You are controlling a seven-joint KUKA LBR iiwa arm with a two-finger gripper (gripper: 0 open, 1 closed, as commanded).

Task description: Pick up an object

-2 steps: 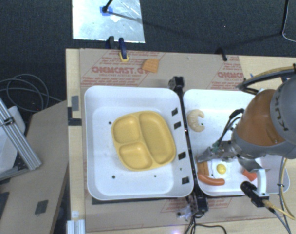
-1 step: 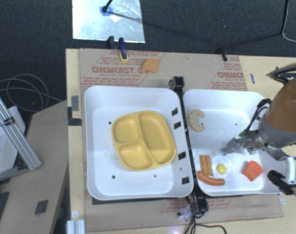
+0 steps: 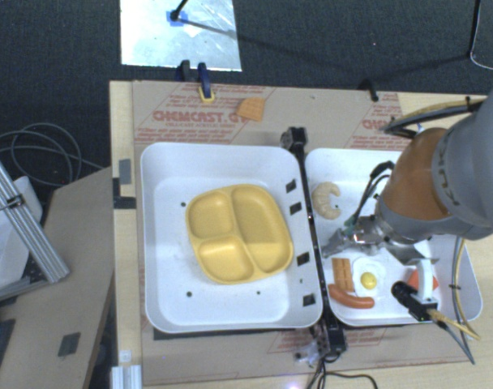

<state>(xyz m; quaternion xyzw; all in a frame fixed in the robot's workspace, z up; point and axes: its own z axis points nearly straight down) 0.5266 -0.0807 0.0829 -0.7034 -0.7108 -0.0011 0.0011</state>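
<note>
**Crowded toy food, a cramped corner for the grab**

Plastic play food lies bunched in the near half of the right-hand shallow white bin (image 3: 473,298): a white fried egg with a yellow yolk (image 3: 368,279), a tan wafer-like stick (image 3: 341,271) just left of it, a red-orange sausage (image 3: 352,300) along the front, and a red and white piece (image 3: 421,279) to the right. A pale cream croissant (image 3: 327,199) rests apart, further back near the divider. Any of these could serve as the object to pick up.

Over the egg hangs the grey arm's two-finger gripper (image 3: 356,235). From this angle the wrist and metal fittings mask the fingertips, so whether they are spread or closed cannot be told, and nothing is visibly held between them.

The risk lies in the crowding. Egg, wafer and sausage sit touching or just beside one another, so a descent could land on a seam between two pieces, pushing them aside rather than gripping either. The egg looks flat and low, which likely gives the fingers little to close on. The bin wall and the black clips on the divider (image 3: 299,217) are near, and a sideways shove may wedge a piece against them.

The left white bin (image 3: 161,298) holds a yellow three-compartment tray (image 3: 238,233), well apart from the action.
</note>
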